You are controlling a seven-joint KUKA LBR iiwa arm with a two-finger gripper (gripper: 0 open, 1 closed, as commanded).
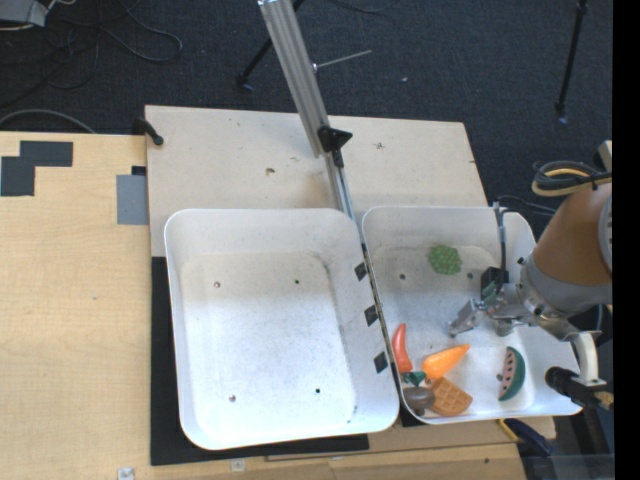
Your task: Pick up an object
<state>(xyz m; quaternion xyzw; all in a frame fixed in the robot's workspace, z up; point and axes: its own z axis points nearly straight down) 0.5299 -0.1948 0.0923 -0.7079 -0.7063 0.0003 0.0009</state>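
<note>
We list the contents from largest to smallest.

Bench [300, 158]: a pale board top, carrying two shallow white bins side by side, with a slanted aluminium rail [300, 68] rising from its far edge.

Left bin [200, 268]: the larger of the pair, its floor speckled with small dark marks.

Right bin [420, 228]: we find all the loose items here, gathered mostly toward its near end.

Arm [575, 243]: grey with an orange band, entering from the right and reaching over the right bin's right rim.

Claw [478, 313]: it hangs low over the middle of the right bin, pointing left. We cannot tell whether its fingers are spread or pressed together, and we see nothing held in it.

Watermelon slice [511, 373]: red flesh with a green rind, lying near the bin's right wall, below the claw.

Carrot [445, 360]: orange, lying at a slant just below the claw and apart from it.

Red chili pepper [401, 348]: upright along the left wall of the right bin, just beside the carrot.

Waffle [451, 399]: golden brown, at the near edge, just under the carrot.

Green leafy piece [445, 259]: perhaps broccoli or lettuce, lying alone toward the far end, up and left of the claw.

Small dark item [420, 398]: brownish, touching the waffle's left side; we cannot identify it.
</note>
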